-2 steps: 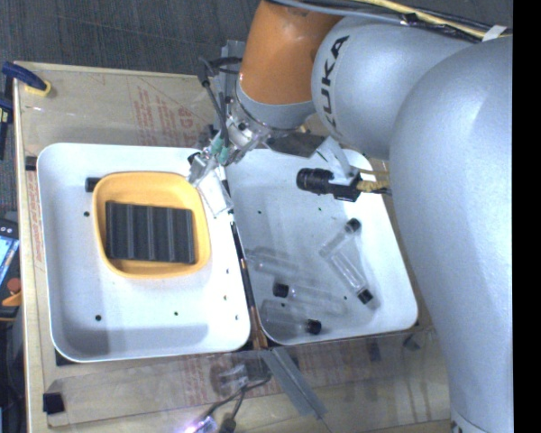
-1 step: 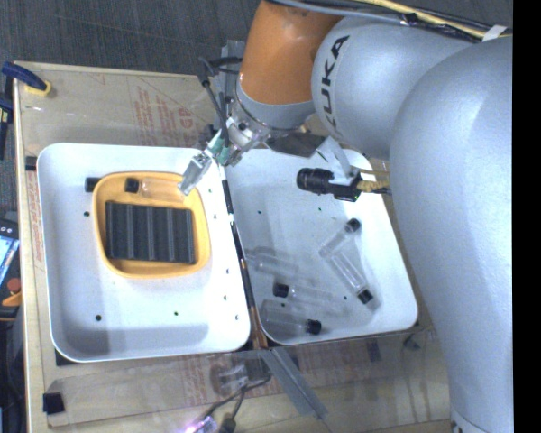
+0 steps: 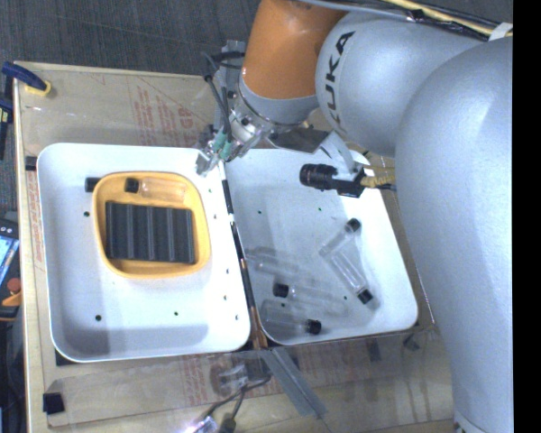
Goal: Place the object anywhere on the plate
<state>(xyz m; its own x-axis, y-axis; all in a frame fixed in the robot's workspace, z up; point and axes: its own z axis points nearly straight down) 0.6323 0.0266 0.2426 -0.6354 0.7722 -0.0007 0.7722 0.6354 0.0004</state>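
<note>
Camera view: My gripper point(image 3: 206, 157) hangs over the far right corner of the left bin point(image 3: 135, 318), close to the rim where the two bins meet. It is well apart from the plate's centre. Whether it is open or closed, I cannot tell at this angle, and nothing is visible in its grasp.

The yellow plate point(image 3: 151, 222) lies flat in the left bin, with a dark ribbed panel in its middle. A small black object point(image 3: 132, 186) rests on the plate's far rim, near its left corner. A black block point(image 3: 92, 184) lies on the bin floor just beside that corner.

The right bin point(image 3: 279, 206) holds several clear vials point(image 3: 345, 264), apparently with black caps, lying scattered.
</note>
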